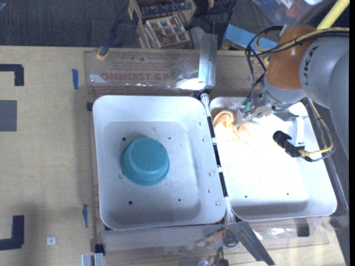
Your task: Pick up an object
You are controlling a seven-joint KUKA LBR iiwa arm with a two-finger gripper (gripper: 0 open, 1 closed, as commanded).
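1. Wooden table under the fixed camera carries two shallow white bins side by side; clutter of boxes lies beyond its far edge.
2. My pincer sits low over the far left corner of the right bin. From this angle I cannot tell whether it is apart or together.
3. Just beside it, toward the bin divider, lies an orange-and-white object, overexposed and hard to identify. I cannot tell whether the pincer touches it.
4. Grey arm with its orange band reaches in from the right; cables hang near the wrist.
5. Left bin holds a teal bowl, upside down, near its middle, well apart from the pincer.
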